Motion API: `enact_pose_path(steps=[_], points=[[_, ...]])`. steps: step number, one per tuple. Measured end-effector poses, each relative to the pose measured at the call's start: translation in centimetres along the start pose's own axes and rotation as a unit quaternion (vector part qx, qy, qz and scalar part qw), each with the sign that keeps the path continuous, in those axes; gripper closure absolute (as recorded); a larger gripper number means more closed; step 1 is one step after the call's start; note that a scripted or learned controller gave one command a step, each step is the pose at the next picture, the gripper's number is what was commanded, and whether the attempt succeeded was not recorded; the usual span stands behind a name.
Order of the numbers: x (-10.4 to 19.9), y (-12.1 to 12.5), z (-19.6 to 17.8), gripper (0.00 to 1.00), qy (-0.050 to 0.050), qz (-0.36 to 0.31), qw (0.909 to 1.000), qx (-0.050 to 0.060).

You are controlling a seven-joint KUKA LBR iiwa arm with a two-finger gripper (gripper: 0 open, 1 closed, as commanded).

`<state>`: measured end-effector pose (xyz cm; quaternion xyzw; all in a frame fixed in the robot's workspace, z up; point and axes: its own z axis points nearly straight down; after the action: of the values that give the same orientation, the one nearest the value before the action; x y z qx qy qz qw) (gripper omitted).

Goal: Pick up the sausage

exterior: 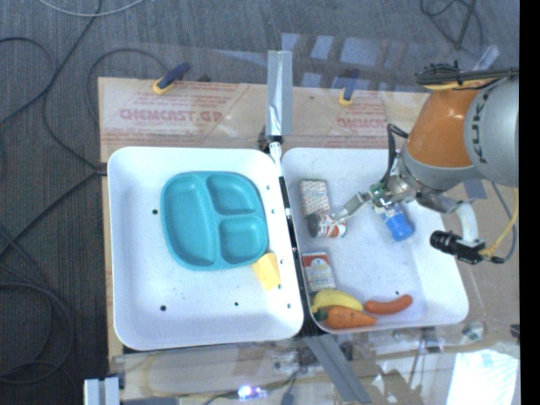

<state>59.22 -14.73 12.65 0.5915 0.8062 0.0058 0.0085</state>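
Fingers (359, 202) hang at mid-right of the frame beside a small can (331, 224) — spread or pressed together, I cannot tell. Sausage (389, 305) lies low in the right bin (443, 298), well apart from them. With a carrot (346, 317) at its left end and the bin's lower wall close, the clear white floor above it looks like the easier approach.

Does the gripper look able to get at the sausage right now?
Probably yes. The sausage lies uncovered near the right bin's front edge, with bare floor between it and the gripper. The carrot lies close at its left end, which may crowd a grasp there.
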Motion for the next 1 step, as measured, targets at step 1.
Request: enact_pose_path(steps=[1], points=[[-3.25,3.65,2.8,0.0,0.002,0.194,0.9808,0.013]])
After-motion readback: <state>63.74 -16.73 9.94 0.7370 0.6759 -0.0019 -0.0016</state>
